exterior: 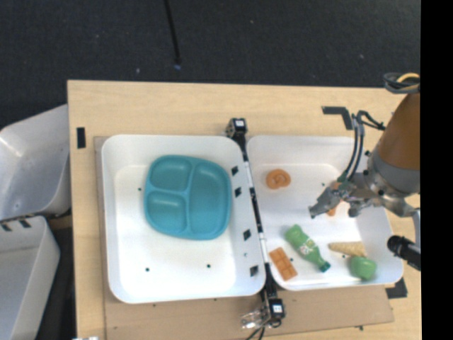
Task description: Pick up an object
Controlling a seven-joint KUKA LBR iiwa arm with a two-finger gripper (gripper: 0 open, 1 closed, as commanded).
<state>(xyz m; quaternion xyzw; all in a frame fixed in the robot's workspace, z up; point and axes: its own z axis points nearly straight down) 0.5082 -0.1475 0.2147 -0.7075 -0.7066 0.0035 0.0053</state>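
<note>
1. My pincer (327, 205) is hanging low over the right bin (311, 151), reaching in from the bin's right side, and I cannot tell how it is set; the dark metal is blurring together there.
2. Something small and orange-red is peeking out right at my pincer, but I cannot make out what it is or whether I am gripping it.
3. Up and to the left of my pincer, the orange spiral piece (278, 179) is lying apart from me on the bin floor.
4. Just below my pincer, the green bottle (306, 246) is lying tilted, cap end pointing down-right.
5. Left of the bottle, the orange waffle block (283, 263) is sitting near the bin's front corner.
6. Below and to my right, the tan cone (347, 248) is lying flat, and the green round toy (362, 267) is resting just beneath it.
7. Far off to my left, the teal divided plate (188, 196) is sitting in the left bin (127, 275).
</note>
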